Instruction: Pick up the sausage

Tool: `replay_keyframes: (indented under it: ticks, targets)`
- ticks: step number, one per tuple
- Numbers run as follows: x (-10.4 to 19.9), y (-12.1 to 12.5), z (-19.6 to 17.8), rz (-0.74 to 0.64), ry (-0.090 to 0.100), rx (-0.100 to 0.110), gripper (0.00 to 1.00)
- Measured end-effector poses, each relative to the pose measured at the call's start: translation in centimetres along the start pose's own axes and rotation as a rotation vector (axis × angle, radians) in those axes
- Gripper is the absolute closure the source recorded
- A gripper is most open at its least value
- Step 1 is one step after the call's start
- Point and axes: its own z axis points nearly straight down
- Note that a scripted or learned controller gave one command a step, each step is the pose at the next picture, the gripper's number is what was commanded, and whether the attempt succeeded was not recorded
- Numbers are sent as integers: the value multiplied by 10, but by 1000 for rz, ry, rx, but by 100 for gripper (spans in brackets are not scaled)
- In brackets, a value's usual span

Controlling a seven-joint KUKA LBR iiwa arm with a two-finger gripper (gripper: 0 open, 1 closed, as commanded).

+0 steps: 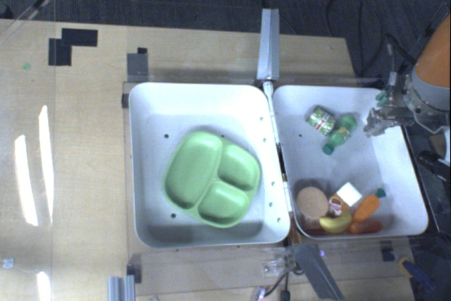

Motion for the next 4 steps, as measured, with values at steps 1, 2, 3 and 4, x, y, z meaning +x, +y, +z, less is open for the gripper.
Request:
replay_keyframes:
  ticks: [1,2,3,4]
  targets:
    - [0,0,0,0,0,0,0]
    - [-24,-10,52,111,2,9,0]
    - [8,-45,61,335,1,12,0]
    - [11,-61,103,628,2,5,0]
